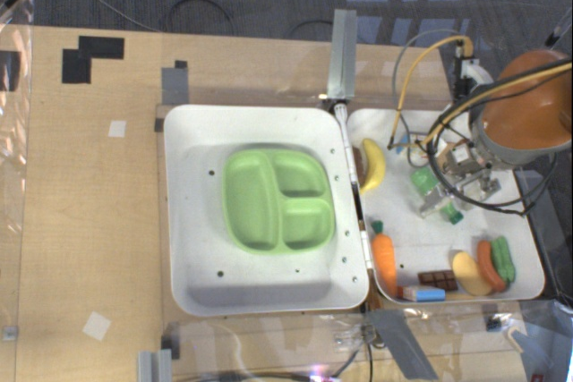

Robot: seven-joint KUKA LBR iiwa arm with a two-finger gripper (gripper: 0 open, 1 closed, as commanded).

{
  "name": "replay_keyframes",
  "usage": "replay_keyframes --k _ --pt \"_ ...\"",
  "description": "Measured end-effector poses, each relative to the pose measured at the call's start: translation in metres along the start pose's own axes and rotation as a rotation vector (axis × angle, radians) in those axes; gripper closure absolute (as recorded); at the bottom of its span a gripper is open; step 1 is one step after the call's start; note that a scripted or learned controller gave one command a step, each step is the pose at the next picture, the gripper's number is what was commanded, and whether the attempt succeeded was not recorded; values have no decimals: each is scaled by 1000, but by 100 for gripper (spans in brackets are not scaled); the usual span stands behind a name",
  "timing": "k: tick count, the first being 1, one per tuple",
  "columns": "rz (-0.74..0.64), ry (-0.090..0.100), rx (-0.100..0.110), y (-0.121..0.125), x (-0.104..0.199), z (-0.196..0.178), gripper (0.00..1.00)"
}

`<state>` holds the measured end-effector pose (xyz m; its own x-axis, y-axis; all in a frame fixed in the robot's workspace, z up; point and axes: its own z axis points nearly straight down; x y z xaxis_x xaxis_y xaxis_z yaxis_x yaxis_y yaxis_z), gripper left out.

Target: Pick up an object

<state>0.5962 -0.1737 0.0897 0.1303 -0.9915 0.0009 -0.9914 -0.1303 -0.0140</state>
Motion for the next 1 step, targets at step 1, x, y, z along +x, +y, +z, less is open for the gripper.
replay_keyframes --k 1 --pt "41 -1 -1 -45 -15 1 0"
